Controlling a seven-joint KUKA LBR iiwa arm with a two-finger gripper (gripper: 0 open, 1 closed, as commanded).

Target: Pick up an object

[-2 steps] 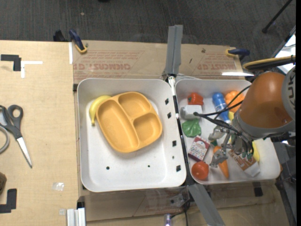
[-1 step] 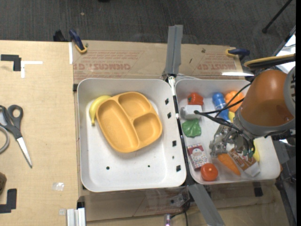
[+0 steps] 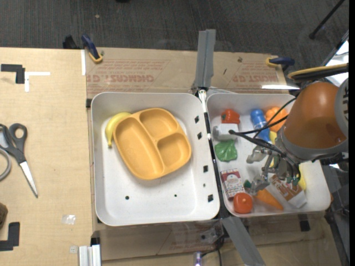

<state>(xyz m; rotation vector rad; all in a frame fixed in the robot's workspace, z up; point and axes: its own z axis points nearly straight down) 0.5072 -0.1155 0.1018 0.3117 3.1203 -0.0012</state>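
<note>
The right bin (image 3: 314, 206) holds several small items: a red tomato-like piece (image 3: 242, 203), a red-and-white packet (image 3: 231, 180), a green leafy piece (image 3: 226, 151), a red-orange piece (image 3: 229, 117), a blue bottle (image 3: 258, 119), an orange carrot-like piece (image 3: 270, 199) and a white block (image 3: 223, 131). My gripper (image 3: 272, 170) hangs low over the bin's middle, just above and left of the carrot-like piece, under the orange band (image 3: 313, 118). Cables and the wrist hide its fingers.
The left bin (image 3: 111, 198) holds a yellow three-section plate (image 3: 151, 142) with a banana (image 3: 113, 126) tucked at its upper left edge. Scissors (image 3: 19, 154) lie on the bench at far left. A grey divider bar (image 3: 204, 65) stands between the bins at the back.
</note>
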